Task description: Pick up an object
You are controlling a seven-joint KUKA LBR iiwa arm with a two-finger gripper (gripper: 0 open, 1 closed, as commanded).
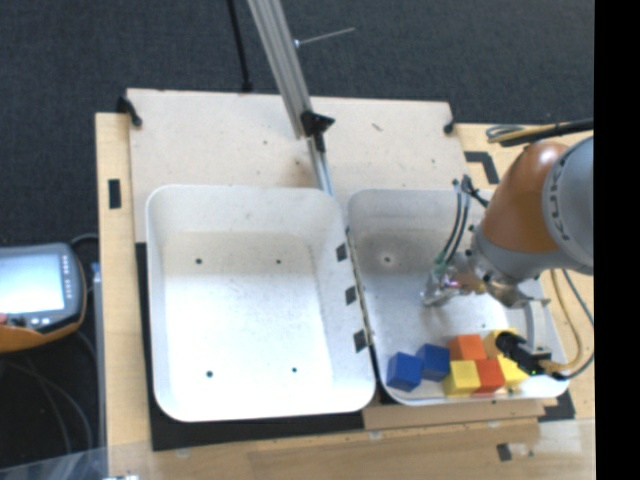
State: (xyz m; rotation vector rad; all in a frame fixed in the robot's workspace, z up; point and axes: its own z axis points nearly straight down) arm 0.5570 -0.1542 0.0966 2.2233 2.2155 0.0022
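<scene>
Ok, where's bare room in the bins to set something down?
The left bin floor is bare wall to wall. In the right bin, only the far part is free; blocks crowd the near edge, with the gripper just above them.

Blocks clustered at near edge of right bin (400, 228): two blue blocks (418, 365), orange block (468, 347), yellow block (463, 376), red block (489, 373), touching.

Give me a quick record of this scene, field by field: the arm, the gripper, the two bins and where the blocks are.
arm: grey with orange band, reaching in from the right over the right bin
gripper: low inside the right bin, apart from the blocks
blocks: clustered in the right bin's near corner; two blue blocks, orange block, red block, yellow blocks
left bin: white, shallow, beside the right bin
</scene>
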